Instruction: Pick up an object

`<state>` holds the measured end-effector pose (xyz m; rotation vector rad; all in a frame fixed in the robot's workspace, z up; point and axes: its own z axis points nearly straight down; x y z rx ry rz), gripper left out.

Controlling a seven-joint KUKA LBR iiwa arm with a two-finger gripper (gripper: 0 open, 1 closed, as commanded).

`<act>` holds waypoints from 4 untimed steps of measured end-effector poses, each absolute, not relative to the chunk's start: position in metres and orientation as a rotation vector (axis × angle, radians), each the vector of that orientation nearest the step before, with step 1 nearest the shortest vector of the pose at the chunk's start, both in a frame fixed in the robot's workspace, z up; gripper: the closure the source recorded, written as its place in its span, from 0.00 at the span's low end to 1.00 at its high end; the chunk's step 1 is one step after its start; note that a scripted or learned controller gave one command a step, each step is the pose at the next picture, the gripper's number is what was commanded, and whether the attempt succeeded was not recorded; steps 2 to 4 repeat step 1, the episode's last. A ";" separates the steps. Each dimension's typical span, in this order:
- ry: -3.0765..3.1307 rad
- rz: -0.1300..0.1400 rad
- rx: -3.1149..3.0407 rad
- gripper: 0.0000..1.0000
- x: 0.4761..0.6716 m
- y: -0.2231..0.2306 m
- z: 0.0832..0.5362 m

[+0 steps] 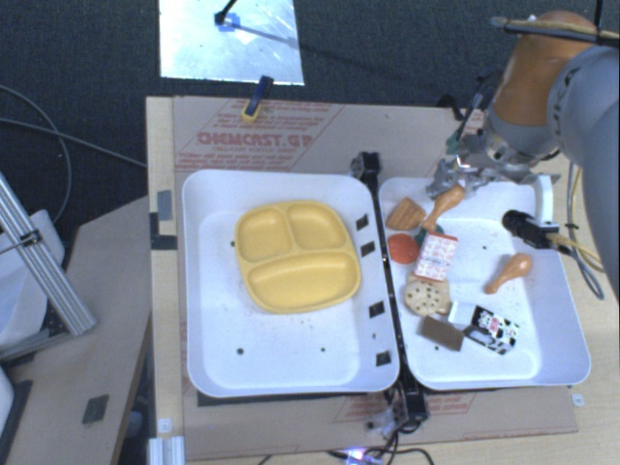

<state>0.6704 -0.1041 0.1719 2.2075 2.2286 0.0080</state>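
On the bench two white bins sit side by side. The left bin holds one yellow three-part plate near its middle, with bare floor on every side. The right bin holds eight things: two drumsticks, one orange wedge, one red tomato, one pink carton, one cookie, one brown block and one black-and-white packet. Most of them crowd the side by the divider, touching or just beside each other. The second drumstick lies apart, with open floor toward the right wall and near corner. The arm, its orange band uppermost, bends down from the right over the far edge. The pincer sits at the upper end of the first drumstick. Whether it is open or closed cannot be told.
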 end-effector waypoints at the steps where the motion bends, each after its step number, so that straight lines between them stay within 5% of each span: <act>1: 2.232 0.007 2.209 1.00 0.670 -0.041 0.186; 4: 2.232 0.007 2.209 1.00 0.670 -0.041 0.186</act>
